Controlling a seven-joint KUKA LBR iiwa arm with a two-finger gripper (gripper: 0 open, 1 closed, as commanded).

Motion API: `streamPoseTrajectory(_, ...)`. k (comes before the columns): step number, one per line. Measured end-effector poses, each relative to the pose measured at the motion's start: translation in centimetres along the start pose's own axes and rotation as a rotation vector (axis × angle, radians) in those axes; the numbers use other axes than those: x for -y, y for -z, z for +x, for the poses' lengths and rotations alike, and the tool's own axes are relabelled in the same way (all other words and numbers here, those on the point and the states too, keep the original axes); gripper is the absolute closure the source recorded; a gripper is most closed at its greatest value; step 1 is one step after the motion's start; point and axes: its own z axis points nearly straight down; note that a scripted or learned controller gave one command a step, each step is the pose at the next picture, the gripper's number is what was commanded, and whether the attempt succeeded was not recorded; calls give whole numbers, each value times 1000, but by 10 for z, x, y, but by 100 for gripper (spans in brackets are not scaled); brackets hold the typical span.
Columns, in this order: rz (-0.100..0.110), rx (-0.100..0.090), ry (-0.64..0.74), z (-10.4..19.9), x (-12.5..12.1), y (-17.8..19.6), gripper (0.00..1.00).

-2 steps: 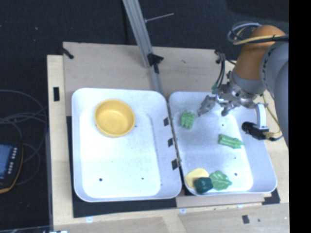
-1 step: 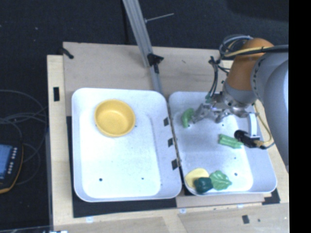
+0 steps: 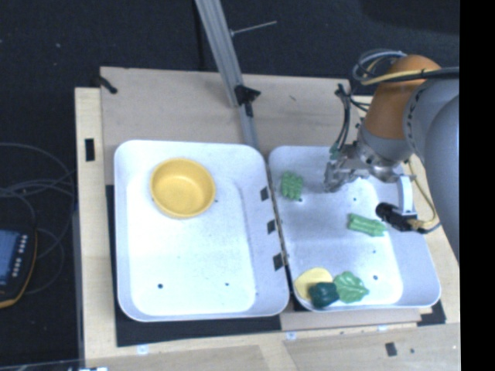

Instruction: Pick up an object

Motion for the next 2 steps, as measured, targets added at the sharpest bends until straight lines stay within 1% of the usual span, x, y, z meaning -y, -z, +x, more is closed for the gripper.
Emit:
streamPoseTrajectory(1, -4, 0, 0, 0, -1, 64, 100)
streamPoseTrajectory(2, -4, 0, 1, 8, -8, 119, 100)
